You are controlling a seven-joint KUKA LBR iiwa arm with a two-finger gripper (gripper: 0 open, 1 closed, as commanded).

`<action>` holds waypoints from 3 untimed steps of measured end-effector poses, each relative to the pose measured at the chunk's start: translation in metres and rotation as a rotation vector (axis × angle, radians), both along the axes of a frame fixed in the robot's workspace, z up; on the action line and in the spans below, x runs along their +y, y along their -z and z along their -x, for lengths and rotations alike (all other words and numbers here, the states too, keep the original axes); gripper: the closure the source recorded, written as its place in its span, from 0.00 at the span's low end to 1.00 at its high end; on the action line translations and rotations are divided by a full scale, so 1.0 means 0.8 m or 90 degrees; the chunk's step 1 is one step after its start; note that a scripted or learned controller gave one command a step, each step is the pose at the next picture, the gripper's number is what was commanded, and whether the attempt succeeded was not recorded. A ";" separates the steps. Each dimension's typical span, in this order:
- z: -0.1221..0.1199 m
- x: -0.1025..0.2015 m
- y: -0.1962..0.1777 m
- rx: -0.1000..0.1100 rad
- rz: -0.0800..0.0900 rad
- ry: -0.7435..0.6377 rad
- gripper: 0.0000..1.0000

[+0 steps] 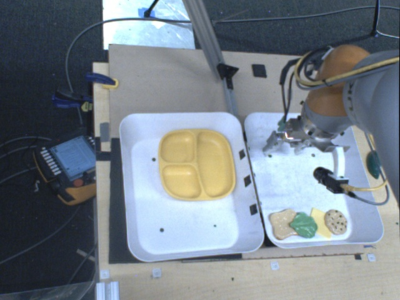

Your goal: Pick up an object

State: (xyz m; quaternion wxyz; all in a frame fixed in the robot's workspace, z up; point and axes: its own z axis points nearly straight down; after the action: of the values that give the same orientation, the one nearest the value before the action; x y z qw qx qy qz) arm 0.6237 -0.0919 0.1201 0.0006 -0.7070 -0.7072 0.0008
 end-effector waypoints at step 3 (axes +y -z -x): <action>-0.010 0.002 -0.154 -0.006 0.000 -0.004 1.00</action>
State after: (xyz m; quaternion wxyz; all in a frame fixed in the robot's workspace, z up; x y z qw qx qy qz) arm 0.6319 -0.0900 0.2435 -0.0029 -0.7050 -0.7092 -0.0023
